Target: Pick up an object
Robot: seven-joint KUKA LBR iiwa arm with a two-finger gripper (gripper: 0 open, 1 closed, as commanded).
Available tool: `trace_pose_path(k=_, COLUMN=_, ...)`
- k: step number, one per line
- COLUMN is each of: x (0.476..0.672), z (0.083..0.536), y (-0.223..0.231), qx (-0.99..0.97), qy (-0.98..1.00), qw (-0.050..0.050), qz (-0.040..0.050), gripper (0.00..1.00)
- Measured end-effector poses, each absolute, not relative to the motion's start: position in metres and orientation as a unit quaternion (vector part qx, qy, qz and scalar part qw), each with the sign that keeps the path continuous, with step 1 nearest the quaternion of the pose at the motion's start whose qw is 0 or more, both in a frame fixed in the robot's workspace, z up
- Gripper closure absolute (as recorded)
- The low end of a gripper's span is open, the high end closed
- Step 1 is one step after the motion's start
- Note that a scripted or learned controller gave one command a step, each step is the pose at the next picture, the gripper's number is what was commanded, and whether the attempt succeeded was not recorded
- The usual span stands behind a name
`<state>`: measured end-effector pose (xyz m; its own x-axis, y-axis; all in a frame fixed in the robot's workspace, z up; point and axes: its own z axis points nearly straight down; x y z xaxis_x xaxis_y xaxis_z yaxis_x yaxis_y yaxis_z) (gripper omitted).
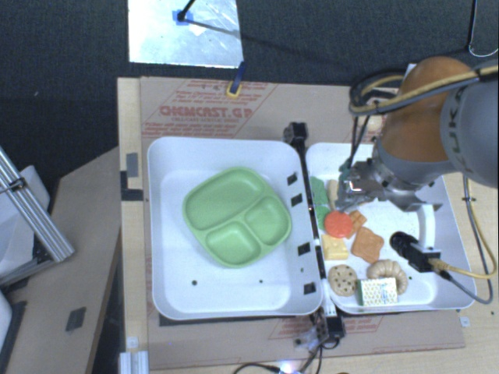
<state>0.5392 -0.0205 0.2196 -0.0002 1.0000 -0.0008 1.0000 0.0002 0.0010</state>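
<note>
Two shallow white bins sit side by side on the bench. The left bin (168, 209) holds a single green divided plate (236, 216), well away from the action. The right bin (452, 218) is crowded with small toy foods. The grey arm (425, 123) reaches in from the right, with its gripper (351, 192) low over the upper left part of that bin. I cannot tell whether the gripper is spread or closed, since its tip is a blur of metal against the clutter. Nothing can be seen held in it.

The likeliest object to pick, as I judge it, is the red round piece (338, 224) just below the gripper. It lies pressed against a yellow block (335, 248) and an orange cracker (367, 244). A long green strip (318, 195) lies close by along the bin's left wall.

The crowding is the main risk. A descent slightly off centre could land on two pieces at once, push the round piece aside so it rolls, or close on nothing. The wall near the green strip also leaves little room on that side.

Nearer the front of the bin lie a cookie (341, 280), a bread roll (387, 270) and a green-and-white box (377, 292). They are near one another but clear of the gripper's path
</note>
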Motion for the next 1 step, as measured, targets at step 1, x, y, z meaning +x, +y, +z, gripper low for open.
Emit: trace_pose_path(k=1, x=0.5309, z=0.2209, y=-0.0095, qx=0.705, qy=0.709, qw=0.0, qz=0.0001, gripper=1.0)
